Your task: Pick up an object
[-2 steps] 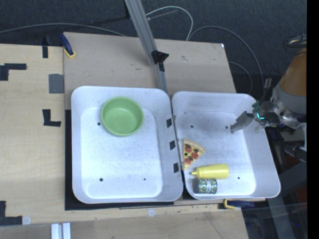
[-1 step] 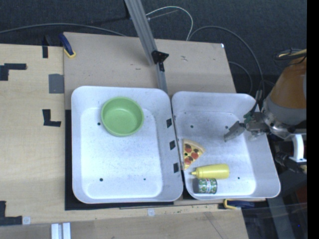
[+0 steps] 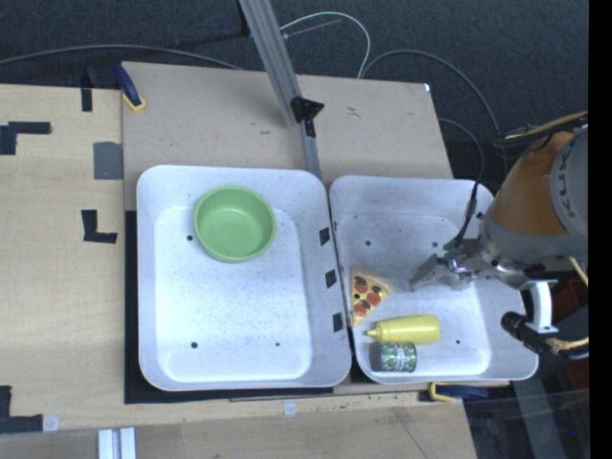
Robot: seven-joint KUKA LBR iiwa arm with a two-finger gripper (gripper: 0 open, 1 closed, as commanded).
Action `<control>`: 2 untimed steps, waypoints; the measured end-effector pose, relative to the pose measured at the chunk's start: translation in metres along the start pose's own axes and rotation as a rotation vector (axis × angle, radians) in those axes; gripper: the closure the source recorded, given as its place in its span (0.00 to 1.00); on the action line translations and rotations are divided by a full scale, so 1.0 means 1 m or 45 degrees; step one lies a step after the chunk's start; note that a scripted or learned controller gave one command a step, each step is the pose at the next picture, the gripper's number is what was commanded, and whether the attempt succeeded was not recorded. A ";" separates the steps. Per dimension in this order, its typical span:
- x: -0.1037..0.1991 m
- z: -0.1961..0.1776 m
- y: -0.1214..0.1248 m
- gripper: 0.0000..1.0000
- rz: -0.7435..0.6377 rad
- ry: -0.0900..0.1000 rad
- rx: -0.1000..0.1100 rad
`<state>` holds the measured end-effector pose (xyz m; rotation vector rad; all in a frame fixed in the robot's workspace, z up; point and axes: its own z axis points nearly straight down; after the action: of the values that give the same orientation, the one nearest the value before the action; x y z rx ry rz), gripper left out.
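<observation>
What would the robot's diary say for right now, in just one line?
end effector: over right bin, holding nothing seen | right bin: pizza slice, yellow bottle, can | left bin: green bowl

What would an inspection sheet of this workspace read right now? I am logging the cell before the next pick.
Surface: two white bins side by side, left bin and right bin, on a wooden bench.
Job's things: pizza slice, yellow bottle and can in the right bin, near its front left corner; bottle and can lie close together.
Clutter: green bowl in the left bin, upright.
Grippers: tool low over the right bin, right of the pizza slice, nothing seen between its fingers.
Cables: loops on the dark floor behind the bench.
Surroundings: grey pole slanting over the bench; black tape marks at left.
</observation>
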<state>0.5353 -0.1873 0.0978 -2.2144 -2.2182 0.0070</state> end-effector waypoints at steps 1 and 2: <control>0.000 0.008 0.001 0.00 0.000 -0.004 -0.011; 0.001 -0.002 0.001 1.00 -0.002 -0.002 -0.010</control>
<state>0.5362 -0.1863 0.1002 -2.2178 -2.2247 0.0001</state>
